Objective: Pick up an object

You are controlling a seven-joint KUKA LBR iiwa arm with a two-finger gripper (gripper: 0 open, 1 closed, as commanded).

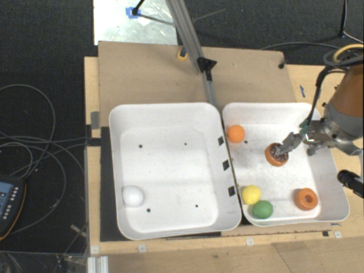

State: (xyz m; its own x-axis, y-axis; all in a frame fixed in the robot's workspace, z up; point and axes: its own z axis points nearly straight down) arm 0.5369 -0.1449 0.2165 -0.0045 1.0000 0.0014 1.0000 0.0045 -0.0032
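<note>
Camera view, nearest edge first: in the right-hand shallow white bin point(324, 178), a round green ball point(262, 209) lies by the front rim, touching a round yellow ball point(251, 194) just behind it, both close to the wall shared with the left-hand shallow white bin point(170, 115). Toward the right of the same front area sits an orange ring-shaped toy point(306, 198), well apart from the two balls. In the left bin, a small white ball point(133, 196) rests near its front left corner. Farther back in the right bin, the two-finger gripper point(282, 148) reaches in from the right and its tip meets a brown ring-shaped doughnut toy with a dark centre point(276, 155); whether the tip is spread or pinching cannot be told. Behind these, a round orange ball point(235, 133) lies near the dividing wall.
</note>
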